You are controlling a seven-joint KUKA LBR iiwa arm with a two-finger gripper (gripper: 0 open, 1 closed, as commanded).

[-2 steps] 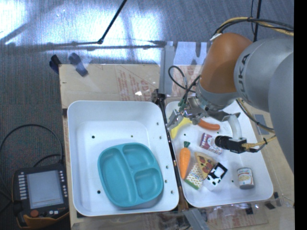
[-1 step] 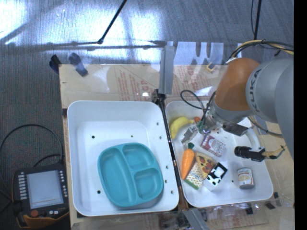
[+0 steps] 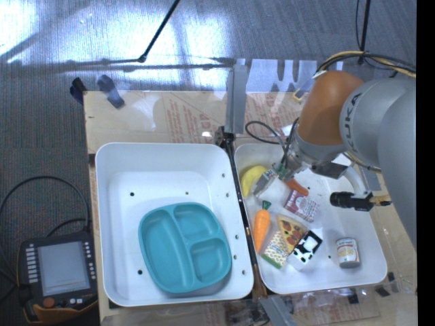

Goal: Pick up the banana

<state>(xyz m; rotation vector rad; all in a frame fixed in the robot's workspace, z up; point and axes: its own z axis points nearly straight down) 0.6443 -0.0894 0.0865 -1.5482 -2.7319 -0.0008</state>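
We judge the approach underway: the hand [image 3: 266,182] sits at the curved yellow banana [image 3: 250,178]; its grip we cannot tell; next, close and lift.

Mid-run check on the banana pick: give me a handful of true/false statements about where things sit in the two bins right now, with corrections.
1. The banana lies in the right bin. True.
2. The teal divided plate sits in the right bin. False: it is in the left bin.
3. The gripper is at the banana's right edge. True.
4. The carrot lies on the teal plate. False: it lies in the right bin, below the banana.
5. The small can stands near the right bin's lower right corner. True.
6. The banana is lifted clear of the bin. False: it rests at the bin's upper left corner.
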